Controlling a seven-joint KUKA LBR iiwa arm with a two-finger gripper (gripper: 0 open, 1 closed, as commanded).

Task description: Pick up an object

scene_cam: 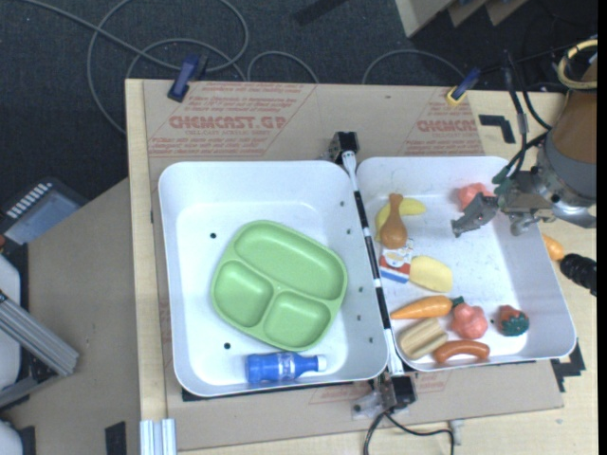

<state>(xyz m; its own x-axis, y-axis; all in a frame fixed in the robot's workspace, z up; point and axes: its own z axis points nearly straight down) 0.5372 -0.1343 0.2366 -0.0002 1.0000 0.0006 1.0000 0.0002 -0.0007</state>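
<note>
A blue bottle (284, 367) lies on its side along the near wall of the left bin (180, 254), its white cap pointing toward the divider, just in front of a green three-part plate (277, 282) that sits tilted in the middle of that bin. In the right bin (545, 316) the near corner is crowded: a hot dog (460, 352) lies against the front wall, a bread roll (422, 335) touches it on the far side, and a carrot (423, 307) lies across above the roll. Beside the carrot's leafy end stands a pink fruit (469, 321), and a strawberry (512, 320) sits near it toward the right wall. A lemon (431, 273) rests just beside a small red, white and blue carton (395, 266) at the divider, and a yellow drumstick (392, 219) lies farther back, close to the divider. The gripper (493, 209) hangs over the far right part of this bin, its dark fingers (469, 220) spread partly apart with nothing between them. A pink toy (471, 195) lies right at the gripper near the back wall; whether the two touch cannot be told. A small orange piece (553, 247) shows at the right rim under the arm. Both bins rest on a cardboard sheet (285, 121) held by a blue clip (186, 76).
</note>
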